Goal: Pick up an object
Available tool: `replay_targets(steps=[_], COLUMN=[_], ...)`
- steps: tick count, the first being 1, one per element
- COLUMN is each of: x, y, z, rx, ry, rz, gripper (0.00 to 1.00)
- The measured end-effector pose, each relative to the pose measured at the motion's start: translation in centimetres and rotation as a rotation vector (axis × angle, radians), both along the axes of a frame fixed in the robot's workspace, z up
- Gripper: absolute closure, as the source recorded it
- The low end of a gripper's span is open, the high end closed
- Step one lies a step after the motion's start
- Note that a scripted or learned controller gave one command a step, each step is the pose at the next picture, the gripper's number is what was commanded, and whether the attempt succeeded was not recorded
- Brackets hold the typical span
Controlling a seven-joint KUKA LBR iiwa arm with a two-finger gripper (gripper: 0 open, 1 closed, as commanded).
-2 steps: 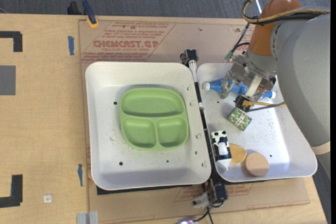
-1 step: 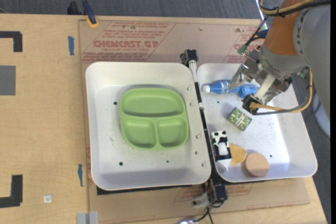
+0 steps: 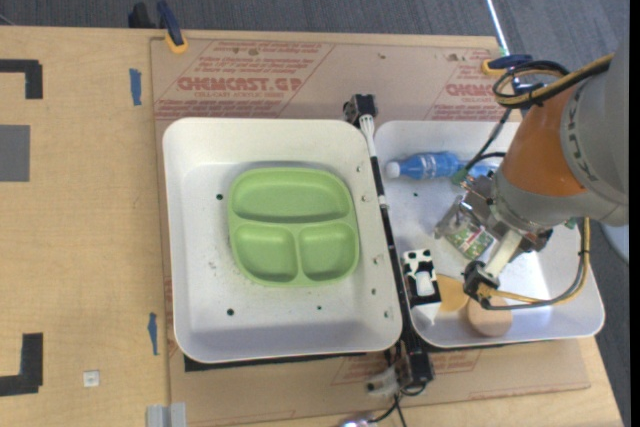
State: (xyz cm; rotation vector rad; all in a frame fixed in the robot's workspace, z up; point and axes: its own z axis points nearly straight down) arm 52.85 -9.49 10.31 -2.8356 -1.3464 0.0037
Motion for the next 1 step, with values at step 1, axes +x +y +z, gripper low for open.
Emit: replay_targets(steps=[1], x=[0.06], y=[0.04], z=[0.99], rx=[0.0], ry=[-0.001], rz=[-0.001], gripper=[1.0])
